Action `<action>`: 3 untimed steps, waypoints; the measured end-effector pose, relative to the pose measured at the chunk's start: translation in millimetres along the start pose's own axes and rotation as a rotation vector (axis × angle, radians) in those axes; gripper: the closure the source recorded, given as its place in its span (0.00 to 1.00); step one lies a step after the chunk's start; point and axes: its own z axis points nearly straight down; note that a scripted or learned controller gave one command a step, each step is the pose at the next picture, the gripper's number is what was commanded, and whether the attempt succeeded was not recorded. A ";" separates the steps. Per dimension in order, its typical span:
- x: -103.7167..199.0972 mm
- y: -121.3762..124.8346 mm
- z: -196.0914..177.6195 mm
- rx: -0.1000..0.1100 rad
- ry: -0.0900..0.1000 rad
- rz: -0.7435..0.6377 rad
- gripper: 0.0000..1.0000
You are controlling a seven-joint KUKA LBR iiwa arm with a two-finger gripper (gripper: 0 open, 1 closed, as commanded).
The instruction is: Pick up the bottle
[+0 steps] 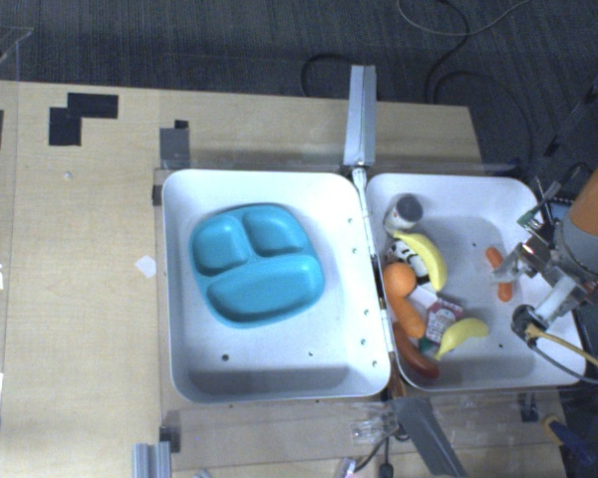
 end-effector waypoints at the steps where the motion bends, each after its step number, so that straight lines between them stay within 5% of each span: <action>1: 47.8 56.9 34.6 -0.001 0.000 0.139 0.00; 2: 50.4 57.0 23.3 -0.004 0.001 0.130 1.00; 3: 41.9 56.7 -74.7 -0.002 0.001 0.320 1.00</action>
